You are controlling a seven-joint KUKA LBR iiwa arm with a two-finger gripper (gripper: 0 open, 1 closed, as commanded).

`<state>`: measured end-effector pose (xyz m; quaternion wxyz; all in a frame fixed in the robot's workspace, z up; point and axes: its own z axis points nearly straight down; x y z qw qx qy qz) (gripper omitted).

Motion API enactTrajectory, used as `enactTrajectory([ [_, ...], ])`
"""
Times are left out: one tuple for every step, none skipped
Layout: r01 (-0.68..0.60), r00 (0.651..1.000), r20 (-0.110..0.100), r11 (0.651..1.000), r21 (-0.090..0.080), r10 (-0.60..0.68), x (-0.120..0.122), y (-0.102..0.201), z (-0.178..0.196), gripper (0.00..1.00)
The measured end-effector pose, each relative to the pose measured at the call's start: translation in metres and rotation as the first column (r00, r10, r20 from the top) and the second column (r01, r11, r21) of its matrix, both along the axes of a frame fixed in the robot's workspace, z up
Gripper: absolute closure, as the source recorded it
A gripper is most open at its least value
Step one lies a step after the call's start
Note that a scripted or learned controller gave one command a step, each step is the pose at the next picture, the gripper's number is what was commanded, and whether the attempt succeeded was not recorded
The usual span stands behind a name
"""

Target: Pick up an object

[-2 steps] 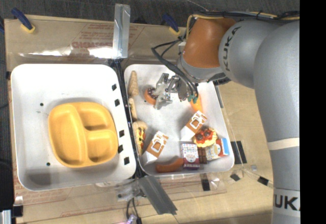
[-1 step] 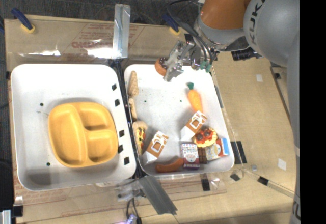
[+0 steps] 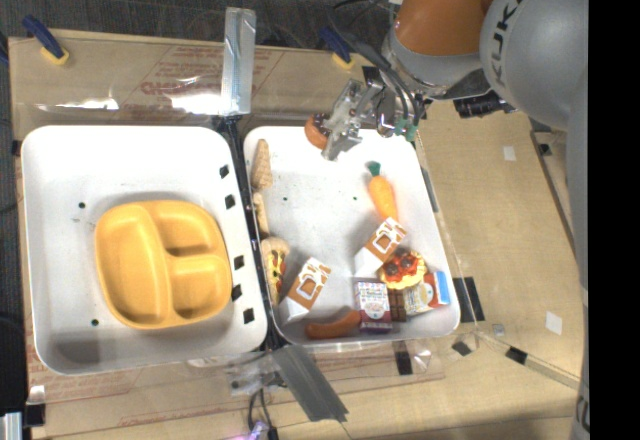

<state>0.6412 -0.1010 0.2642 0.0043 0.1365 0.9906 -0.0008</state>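
Observation:
My gripper [image 3: 340,136] hangs over the far edge of the right bin [image 3: 330,218], near its back left corner. A small orange-red object [image 3: 316,134] sits right against the gripper's left side at the bin's rim; whether it is gripped cannot be made out. An orange carrot with a green top [image 3: 382,196] lies in the bin a little to the right and nearer the front. Two small orange-and-white cartons [image 3: 385,240] [image 3: 310,283], a strawberry cake [image 3: 403,270] and a brown sausage [image 3: 333,326] crowd the bin's front.
A bread stick [image 3: 261,166] and a burger-like item [image 3: 272,263] lie along the right bin's left wall. The left bin [image 3: 60,168] holds a yellow divided tray [image 3: 160,260]. A metal bracket [image 3: 240,58] stands behind the wall between the bins.

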Motion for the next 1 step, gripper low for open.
enactTrajectory([
  [-0.006,1.0,0.003,1.0,-0.001,0.006,0.0012,0.0009,0.0107,1.0],
])
